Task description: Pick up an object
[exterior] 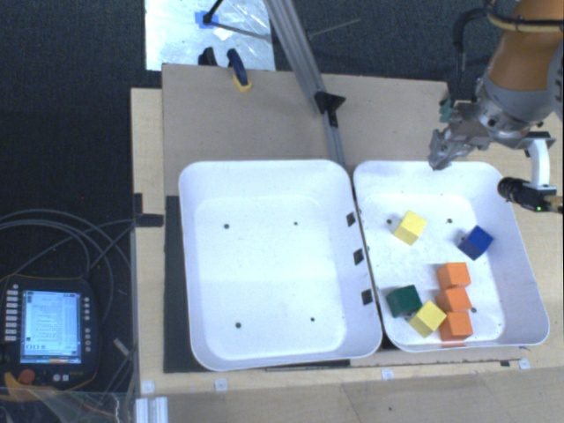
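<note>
Looking down on the bench, you find the gripper [441, 155] poised over the far rim of the right bin [520, 320], its tip pointing down toward the white lip. You cannot tell how the tip is set from this angle; nothing shows in its grasp.

Every block lies nearer to you than the gripper, inside the right bin. Closest to it is a yellow block [409, 227], below and a little left of the tip, sitting alone on the bin floor. A blue block [475, 241] rests below and to the right of the gripper, well apart from the yellow one, near the bin's right wall.

Farther down from the gripper, you see a cluster toward the near edge of the bin. Three orange blocks [455, 300] run in a line, touching one another, almost straight below the tip. Just left of them sits a second yellow block [427, 317], touching the lowest orange one, and a dark green block [404, 300] sits just beside that yellow block on its left.

The left bin [198, 236] lies well left of the gripper. Far to the left and lower, off the bench, a handheld pendant [48, 329] shows a lit screen.
</note>
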You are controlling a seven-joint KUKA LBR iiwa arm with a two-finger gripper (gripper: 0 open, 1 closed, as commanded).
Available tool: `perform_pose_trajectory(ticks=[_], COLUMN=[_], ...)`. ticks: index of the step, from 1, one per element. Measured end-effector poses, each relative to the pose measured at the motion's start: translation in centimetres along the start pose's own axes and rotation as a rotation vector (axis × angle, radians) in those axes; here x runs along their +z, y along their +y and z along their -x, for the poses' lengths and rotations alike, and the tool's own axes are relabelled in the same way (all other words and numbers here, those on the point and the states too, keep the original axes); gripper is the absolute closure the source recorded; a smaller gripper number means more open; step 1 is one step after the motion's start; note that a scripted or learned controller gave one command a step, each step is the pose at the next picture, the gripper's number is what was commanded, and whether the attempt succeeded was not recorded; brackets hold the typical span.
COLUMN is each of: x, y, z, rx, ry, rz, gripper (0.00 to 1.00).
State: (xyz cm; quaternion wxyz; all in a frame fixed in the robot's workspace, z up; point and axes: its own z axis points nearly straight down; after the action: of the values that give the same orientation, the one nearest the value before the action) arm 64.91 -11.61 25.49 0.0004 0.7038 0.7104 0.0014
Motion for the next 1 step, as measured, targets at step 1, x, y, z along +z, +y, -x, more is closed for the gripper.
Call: perform_pose_trajectory(ticks=[1], x=[1.14], y=[-2.74], z=[-4.52], rx=[0.001], ry=[0.0], rz=[-0.004], gripper=[1.0])
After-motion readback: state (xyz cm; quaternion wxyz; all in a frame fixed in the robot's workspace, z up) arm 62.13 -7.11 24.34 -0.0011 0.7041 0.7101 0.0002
